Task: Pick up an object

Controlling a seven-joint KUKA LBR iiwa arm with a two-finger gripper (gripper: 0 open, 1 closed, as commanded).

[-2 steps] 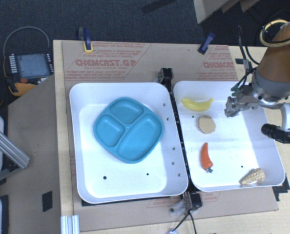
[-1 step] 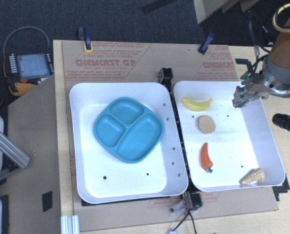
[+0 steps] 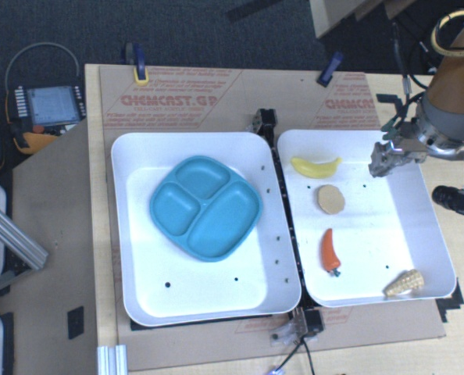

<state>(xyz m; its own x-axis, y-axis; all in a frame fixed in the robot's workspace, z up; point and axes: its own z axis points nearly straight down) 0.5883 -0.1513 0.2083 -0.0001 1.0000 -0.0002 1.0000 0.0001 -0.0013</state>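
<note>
Objects for the pick all lie in the right bin (image 3: 427, 233), so we list them from the near rim back. Nearest is a small corn cob (image 3: 405, 283), resting against the near right corner wall. Beyond it, toward the bin's left side, a carrot (image 3: 330, 251) lies lengthwise, apart from everything else. Farther back sits a round tan piece (image 3: 331, 200), possibly a cookie or potato, and just behind that a banana (image 3: 315, 166), close to it but not clearly touching.

We judge the task to be at the approach step: nothing is lifted. The gripper (image 3: 382, 162) hangs over the far right part of this bin, with bare bin floor beneath it. We cannot tell how far its fingers are spread, and we see nothing held in them.

For the next move, we judge that the arm must travel left toward the banana or the round piece, the closest candidates, then descend. Their closeness to each other may crowd the fingers. The corn cob's corner position leaves little room against the wall.

In the left bin (image 3: 130, 209) a blue divided plate (image 3: 205, 207) rests flat, well clear of the working side.
</note>
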